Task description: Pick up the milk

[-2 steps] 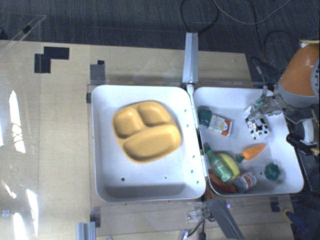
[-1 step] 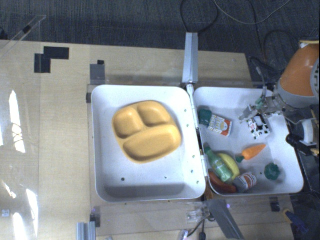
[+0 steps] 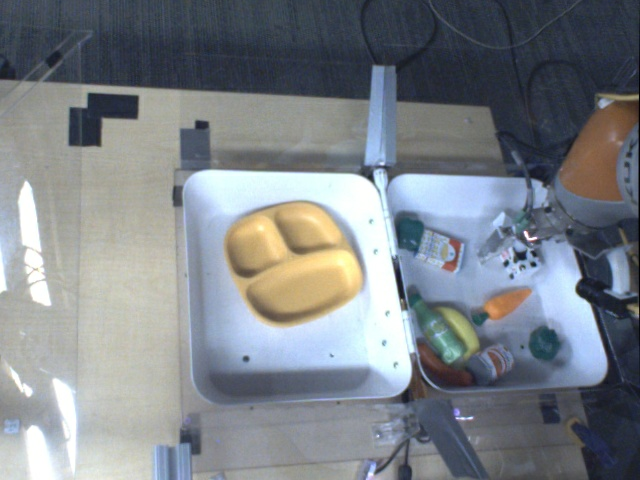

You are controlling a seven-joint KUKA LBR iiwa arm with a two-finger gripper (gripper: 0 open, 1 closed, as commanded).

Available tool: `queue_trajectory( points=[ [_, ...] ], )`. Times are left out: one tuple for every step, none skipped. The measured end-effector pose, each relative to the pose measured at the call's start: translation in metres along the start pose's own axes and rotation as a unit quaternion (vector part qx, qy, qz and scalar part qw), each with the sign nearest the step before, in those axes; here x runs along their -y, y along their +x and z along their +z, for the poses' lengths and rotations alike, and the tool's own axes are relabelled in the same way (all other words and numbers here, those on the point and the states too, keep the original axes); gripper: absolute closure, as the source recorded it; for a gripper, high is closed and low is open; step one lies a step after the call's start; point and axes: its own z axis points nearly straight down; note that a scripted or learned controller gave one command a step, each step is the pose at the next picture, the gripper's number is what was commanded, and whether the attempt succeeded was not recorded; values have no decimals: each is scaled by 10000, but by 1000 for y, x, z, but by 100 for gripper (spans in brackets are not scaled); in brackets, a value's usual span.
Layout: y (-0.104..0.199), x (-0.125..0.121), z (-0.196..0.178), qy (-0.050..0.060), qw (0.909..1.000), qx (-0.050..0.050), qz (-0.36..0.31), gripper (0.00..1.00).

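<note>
a pale wooden bench [image 3: 100,298] stood under the camera, dark carpet beyond it with black cables looping across, and two shallow white bins sat side by side on it. the milk [image 3: 438,249], a small carton with an orange and white face, lay on its side in the right bin [image 3: 470,193], up near the dividing wall, touching a dark green thing [image 3: 410,232] on its left. nothing gripped it. the gripper [image 3: 512,243] hung well to the right of the carton, over the same bin's upper right part, low and metallic, but i could not tell whether its jaws were apart or together. just below the gripper lay an orange carrot [image 3: 507,302], and further toward the corner a dark green round piece [image 3: 545,343]. along the bin's lower edge a green bottle [image 3: 439,330], a yellow banana [image 3: 459,325], something red [image 3: 445,368] and a small striped can [image 3: 492,362] were bunched together, touching. the arm's orange band [image 3: 598,153] showed at the far right. the left bin [image 3: 215,368] held a yellow divided tray [image 3: 293,260] with three hollows.
</note>
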Motion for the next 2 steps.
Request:
queue_trajectory(
  points=[
    [0, -3, -13, -42, 10000, 23, -12, 100],
    [85, -35, -102, 23, 9935, -18, 1137, 100]
  ],
)
